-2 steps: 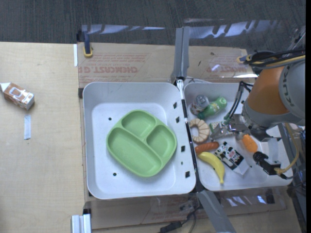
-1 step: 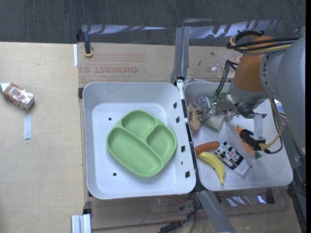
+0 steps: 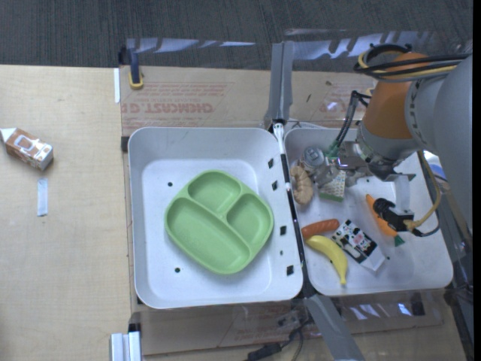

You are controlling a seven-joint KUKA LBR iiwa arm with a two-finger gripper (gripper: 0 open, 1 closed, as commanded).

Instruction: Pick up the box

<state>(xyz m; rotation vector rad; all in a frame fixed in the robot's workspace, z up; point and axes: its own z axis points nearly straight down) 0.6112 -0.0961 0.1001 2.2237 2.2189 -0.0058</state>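
Observation:
A small black-and-white patterned box (image 3: 355, 240) lies flat in the right bin (image 3: 421, 273), near its front. The gripper (image 3: 328, 173) is down in the back left part of that bin, about a hand's width behind the box and apart from it. It hangs over a pale green-and-white item (image 3: 334, 189), beside a round metallic piece (image 3: 313, 156). The arm's orange band (image 3: 387, 111) and grey body reach in from the upper right.
Next to the box lie a banana (image 3: 332, 255), a red sausage-like piece (image 3: 321, 227), a brown bread-like lump (image 3: 302, 184) and an orange carrot (image 3: 382, 212). The left bin (image 3: 150, 201) holds a green divided plate (image 3: 219, 221). A small orange-and-white carton (image 3: 28, 149) lies on the bench far left.

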